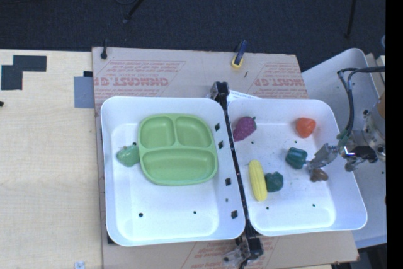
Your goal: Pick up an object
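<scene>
The right bin (343,214) holds several toy foods. A purple eggplant (244,128) lies at its back left and an orange piece (305,126) at its back right. A yellow corn cob (257,179) sits near the divider, with a dark green piece (274,182) touching its right side. A teal piece (296,157) rests near the middle. My gripper (318,168) is low over the right side of this bin, just right of the teal piece. I see nothing held in it.
The left bin (164,223) carries a light green divided plate (177,149) with a small green toy (128,155) against its left edge. Cables and the arm's wrist (362,151) hang over the right bin's right rim. Cardboard (157,75) lies under both bins.
</scene>
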You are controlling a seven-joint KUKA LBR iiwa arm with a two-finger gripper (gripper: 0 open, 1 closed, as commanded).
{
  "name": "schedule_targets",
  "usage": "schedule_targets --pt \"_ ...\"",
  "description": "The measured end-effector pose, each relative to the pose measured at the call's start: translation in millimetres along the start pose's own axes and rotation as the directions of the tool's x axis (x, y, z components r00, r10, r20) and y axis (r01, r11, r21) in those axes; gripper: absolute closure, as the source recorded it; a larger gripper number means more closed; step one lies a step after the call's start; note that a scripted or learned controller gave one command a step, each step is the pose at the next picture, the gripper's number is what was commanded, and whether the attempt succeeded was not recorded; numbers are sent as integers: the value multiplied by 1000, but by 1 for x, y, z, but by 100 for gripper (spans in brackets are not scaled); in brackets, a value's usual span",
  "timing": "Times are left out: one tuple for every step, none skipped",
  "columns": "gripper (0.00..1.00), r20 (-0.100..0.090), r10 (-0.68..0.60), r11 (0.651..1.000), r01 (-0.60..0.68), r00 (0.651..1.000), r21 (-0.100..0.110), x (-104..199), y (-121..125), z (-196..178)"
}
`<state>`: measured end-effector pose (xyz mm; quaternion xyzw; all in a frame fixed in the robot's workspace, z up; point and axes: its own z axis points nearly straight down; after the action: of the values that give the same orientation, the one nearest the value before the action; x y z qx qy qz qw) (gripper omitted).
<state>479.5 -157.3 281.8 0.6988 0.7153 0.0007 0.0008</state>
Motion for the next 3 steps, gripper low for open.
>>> schedule_targets --pt "0 -2 23 1000 -23 1000 6 -3 -2 9" --pt "0 -1 22 1000 -22 1000 3 5 -1 44" --pt "0 -1 22 1000 -22 1000 4 9 -3 92"
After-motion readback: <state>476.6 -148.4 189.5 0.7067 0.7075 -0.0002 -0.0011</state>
